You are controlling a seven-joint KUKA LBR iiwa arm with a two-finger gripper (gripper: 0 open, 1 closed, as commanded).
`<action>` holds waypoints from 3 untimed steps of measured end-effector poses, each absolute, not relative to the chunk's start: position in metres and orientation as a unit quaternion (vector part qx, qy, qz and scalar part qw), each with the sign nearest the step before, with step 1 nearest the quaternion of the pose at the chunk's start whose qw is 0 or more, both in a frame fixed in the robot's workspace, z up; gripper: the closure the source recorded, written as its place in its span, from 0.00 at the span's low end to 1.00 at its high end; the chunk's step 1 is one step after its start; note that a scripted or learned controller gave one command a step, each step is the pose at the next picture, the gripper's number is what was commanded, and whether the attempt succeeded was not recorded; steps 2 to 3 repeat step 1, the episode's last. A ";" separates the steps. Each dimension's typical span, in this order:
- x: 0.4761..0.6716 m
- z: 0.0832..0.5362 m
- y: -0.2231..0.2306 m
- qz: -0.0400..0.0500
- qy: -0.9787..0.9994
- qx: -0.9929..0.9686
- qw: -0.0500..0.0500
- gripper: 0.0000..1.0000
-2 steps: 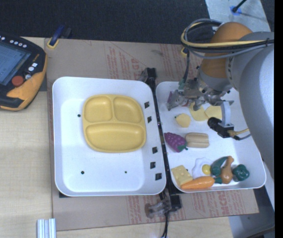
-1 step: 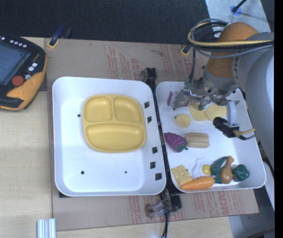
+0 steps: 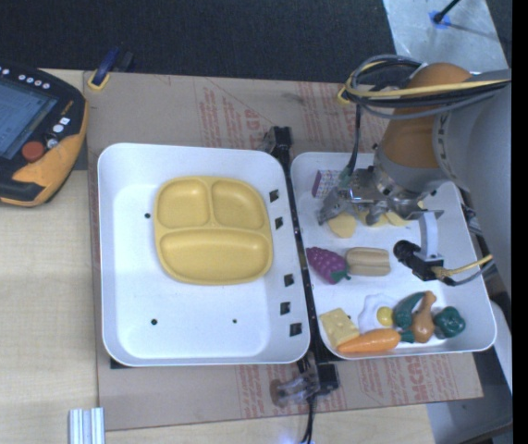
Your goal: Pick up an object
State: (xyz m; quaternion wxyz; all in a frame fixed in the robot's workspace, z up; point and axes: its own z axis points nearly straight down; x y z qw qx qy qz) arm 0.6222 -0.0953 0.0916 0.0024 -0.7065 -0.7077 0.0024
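Arm (image 3: 413, 135): grey with an orange band, comes in from the right, wrist over the far end of the right bin.
Gripper (image 3: 367, 200): low in the far end of the right bin (image 3: 333, 166), just above the pale yellow pieces. Spread or pressed together, cannot tell from this angle. Nothing visibly held.
Pale yellow pieces (image 3: 342, 225): one chunk just left of the gripper, smaller bits beside it under the gripper body. Contact with the gripper unclear.
Grapes (image 3: 326, 264): purple bunch, mid-bin near the left wall, touching the bun.
Bun (image 3: 368, 261): tan roll lying flat, just right of the grapes.
Cheese wedge (image 3: 337, 324): near-left corner, beside the carrot.
Carrot (image 3: 367, 342): orange, lying along the near wall.
Fried egg (image 3: 374, 313): white with a yellow yolk, between the cheese wedge and the green items.
Green items (image 3: 448, 322): clustered in the near-right corner with an orange-brown piece (image 3: 423, 314) — exact shapes too small to tell.
Left bin (image 3: 199, 326): holds a yellow divided plate (image 3: 214, 229), three compartments, sitting toward the far side.
Pendant (image 3: 18, 132): dark screen, orange trim, on the bench well left of the bins.
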 end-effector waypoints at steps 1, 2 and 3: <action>0.624 0.103 -0.097 0.002 -0.708 -0.707 0.001 1.00; 0.624 0.103 -0.097 0.002 -0.708 -0.707 0.001 1.00; 0.624 0.103 -0.097 0.002 -0.708 -0.707 0.001 1.00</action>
